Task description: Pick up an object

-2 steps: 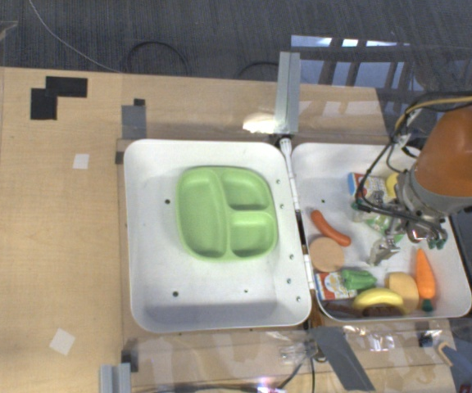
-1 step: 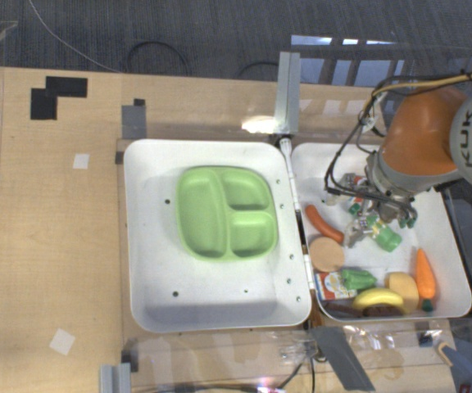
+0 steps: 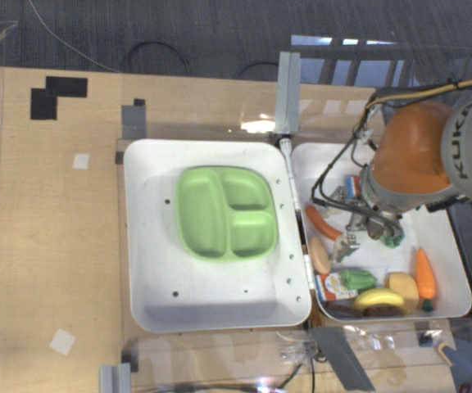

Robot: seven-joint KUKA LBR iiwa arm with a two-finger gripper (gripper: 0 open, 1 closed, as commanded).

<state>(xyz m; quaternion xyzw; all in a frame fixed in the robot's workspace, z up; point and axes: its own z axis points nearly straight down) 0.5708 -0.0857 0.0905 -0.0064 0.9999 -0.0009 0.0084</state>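
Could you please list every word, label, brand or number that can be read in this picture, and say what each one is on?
"KU": large dark letters on the grey arm, running sideways; the rest is cut off at the picture's edge.
The red and white packet in the right bin has print, too small and blurred to read.
Nothing else bears readable text.

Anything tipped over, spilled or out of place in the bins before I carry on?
Nothing stands out. The green tray lies flat in the left bin. The toy food, with the carrot and banana, sits piled inside the right bin, under the gripper.
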